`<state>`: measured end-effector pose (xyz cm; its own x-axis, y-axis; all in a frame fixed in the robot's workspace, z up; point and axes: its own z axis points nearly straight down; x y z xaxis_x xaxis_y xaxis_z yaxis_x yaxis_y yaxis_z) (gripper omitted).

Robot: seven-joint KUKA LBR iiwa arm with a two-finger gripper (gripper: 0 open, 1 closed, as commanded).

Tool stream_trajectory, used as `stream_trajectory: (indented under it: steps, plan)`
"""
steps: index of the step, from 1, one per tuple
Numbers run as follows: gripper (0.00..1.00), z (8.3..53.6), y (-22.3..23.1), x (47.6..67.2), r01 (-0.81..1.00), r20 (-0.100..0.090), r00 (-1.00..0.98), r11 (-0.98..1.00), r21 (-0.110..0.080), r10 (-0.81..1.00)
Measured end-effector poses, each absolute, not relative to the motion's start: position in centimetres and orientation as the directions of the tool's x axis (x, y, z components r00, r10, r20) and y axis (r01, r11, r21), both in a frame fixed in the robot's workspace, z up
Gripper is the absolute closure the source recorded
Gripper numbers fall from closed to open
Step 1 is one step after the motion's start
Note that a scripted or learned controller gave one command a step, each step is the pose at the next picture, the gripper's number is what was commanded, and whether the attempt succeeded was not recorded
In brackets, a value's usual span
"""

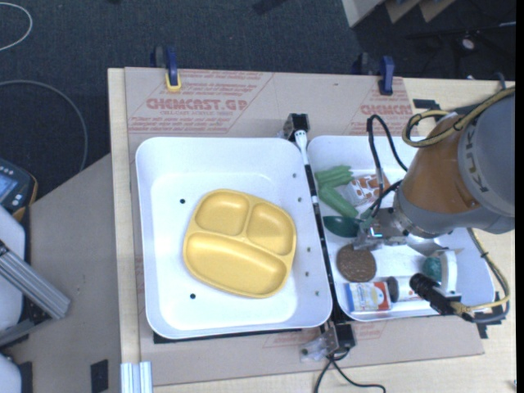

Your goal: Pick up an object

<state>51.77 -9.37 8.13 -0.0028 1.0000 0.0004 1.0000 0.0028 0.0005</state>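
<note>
Jaws low over brown disc in right bin

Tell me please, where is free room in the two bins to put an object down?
Left bin: bare strips border the yellow tray, widest along its near and left walls. Right bin: crowded with the gripper, brown disc, green pieces and tube.
</note>
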Motion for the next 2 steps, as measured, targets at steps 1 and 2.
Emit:
stream_trajectory:
  steps: [1,2]
  plan:
    - [1.0,19.0,-2.2,49.4,1.0,0.003,-0.009,0.009,0.009,1.0]
    - [1.0,23.8,-0.7,47.9,1.0,0.0,-0.003,0.003,0.005,1.0]
